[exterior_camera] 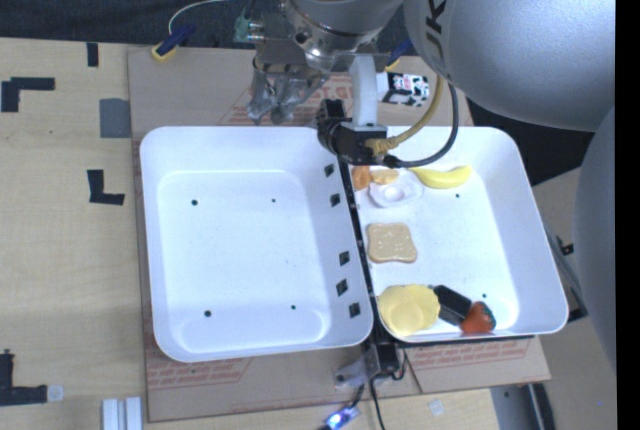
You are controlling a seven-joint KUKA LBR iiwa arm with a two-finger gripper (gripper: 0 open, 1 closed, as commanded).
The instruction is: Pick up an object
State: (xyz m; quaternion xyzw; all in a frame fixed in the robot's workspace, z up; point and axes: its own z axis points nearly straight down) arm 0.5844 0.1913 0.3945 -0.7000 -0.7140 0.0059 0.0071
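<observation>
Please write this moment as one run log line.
claw: behind left bin | right bin: banana, toast, tomato | lifted: nothing seen

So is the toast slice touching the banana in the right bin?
Apart. The camera view shows bare white bin floor between the toast slice and the banana.

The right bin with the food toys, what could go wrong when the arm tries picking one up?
1. The toast, fried egg and yellow round piece lie close to the divider wall, so the claw could strike that wall.
2. The black piece touches the red piece, so a grab may drag both.
3. The toast lies flat, likely hard to pinch.
</observation>
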